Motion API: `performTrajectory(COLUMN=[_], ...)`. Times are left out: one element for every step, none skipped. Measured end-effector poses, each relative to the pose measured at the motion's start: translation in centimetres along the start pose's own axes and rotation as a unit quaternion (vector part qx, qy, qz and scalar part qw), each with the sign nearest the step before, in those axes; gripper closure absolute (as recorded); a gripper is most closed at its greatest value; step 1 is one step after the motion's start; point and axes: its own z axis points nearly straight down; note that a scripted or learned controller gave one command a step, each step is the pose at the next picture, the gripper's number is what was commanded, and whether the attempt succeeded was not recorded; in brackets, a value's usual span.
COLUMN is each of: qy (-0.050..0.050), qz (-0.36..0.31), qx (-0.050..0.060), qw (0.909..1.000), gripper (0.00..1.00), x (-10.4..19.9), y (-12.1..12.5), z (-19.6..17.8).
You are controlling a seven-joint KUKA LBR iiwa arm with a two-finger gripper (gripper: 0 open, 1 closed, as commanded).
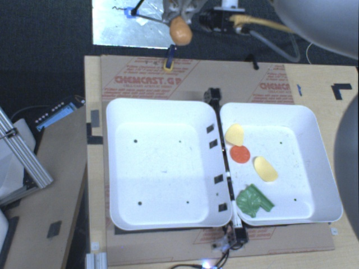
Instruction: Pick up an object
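Gripper raised at the top of the view, clenched on a small brown object.

We see the gripper [180, 22] lifted high above the bench's far edge, its fingers closed around a rounded brown object [180, 32] that hangs between them. The grey arm [314, 10] bulks in from the upper right, blurred and cut off by the frame. In the right bin [314, 144] lie two yellow pieces [235, 134], a red disc [240, 154] and a green item [253, 200]. The left bin [120, 128] sits just beside it.

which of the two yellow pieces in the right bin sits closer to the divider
The upper yellow piece, just above the red round piece, lies closer to the divider. The other yellow piece lies lower and farther right.
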Motion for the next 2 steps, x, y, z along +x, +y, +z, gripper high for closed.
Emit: performTrajectory(qy=[-0.002,0.001], qz=[0.005,-0.003], qx=[0.000,0.001], qw=[1.0000,1.0000], gripper=[1.00,1.00], x=[-7.1,-4.4], y=[2.1,-10.6], z=[0.2,-0.1])
